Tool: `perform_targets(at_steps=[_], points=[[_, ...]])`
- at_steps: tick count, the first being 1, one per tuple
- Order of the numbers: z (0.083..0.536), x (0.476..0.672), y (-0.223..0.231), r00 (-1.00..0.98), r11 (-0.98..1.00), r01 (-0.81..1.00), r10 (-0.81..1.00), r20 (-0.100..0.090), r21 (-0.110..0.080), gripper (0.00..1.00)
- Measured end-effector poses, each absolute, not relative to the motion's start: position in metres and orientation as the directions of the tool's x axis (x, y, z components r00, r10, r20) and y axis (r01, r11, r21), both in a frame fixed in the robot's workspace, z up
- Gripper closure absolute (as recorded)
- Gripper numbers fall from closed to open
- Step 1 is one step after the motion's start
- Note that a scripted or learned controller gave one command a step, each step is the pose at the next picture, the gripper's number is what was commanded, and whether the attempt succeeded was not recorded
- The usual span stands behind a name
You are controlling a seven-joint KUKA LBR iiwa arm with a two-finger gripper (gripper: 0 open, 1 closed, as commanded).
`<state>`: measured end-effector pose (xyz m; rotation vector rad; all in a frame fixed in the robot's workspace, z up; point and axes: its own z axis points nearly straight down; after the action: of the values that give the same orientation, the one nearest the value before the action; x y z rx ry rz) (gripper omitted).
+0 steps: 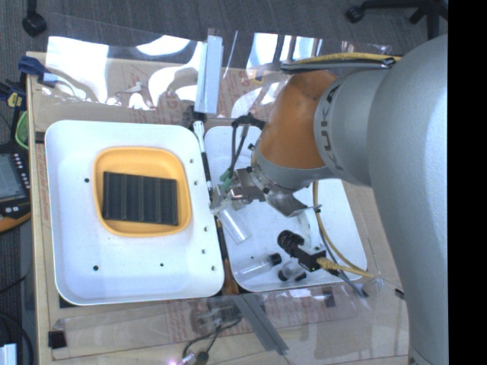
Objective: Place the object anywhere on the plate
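Your two white bins sit rim to rim. The left bin [68,265] lies toward 9 o'clock and the right bin [255,280] toward 3 o'clock. The grey arm [380,120] comes in from 3 o'clock. With its orange band [297,120] it covers most of the right bin, so much of that bin's floor is hidden from you.

The gripper [228,195] hangs over the right bin's 9 o'clock edge, just beside the seam where the two rims meet. You cannot tell how wide it stands, because the wrist body blocks the view from above. You can see nothing held in it.

Just at its 5 o'clock lies a pale, clear tube-like piece [233,226], tilted across the bin floor. You cannot tell whether it is loose or belongs to the tool.

Outside the bench, at the view's 9 o'clock edge, a handheld control unit [11,181] rests well apart from the bins.

The yellow plate [141,158] sits in the left bin, toward that bin's 12 o'clock half. The dark ribbed slab [141,198] lies flat on it. The slab is rectangular and near black, with parallel ridges running from 12 to 6 o'clock. It fills the plate's well, with yellow rim showing all round. Nothing stands between the slab and the gripper but the two bin rims.
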<state>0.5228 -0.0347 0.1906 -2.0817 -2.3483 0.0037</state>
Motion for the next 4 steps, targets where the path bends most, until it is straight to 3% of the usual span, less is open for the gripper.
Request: perform_targets(at_steps=[1, 2, 3, 4], points=[[0.191, 0.523, -0.035, -0.119, 0.119, 0.993, 0.993, 0.001, -0.004, 0.00], [0.191, 0.587, -0.057, -0.256, 0.256, 0.967, 0.967, 0.001, -0.002, 0.00], [0.186, 0.635, -0.111, -0.248, 0.248, 0.969, 0.969, 0.001, -0.002, 0.00], [0.214, 0.657, -0.150, -0.372, 0.372, 0.928, 0.928, 0.000, 0.000, 0.00]])
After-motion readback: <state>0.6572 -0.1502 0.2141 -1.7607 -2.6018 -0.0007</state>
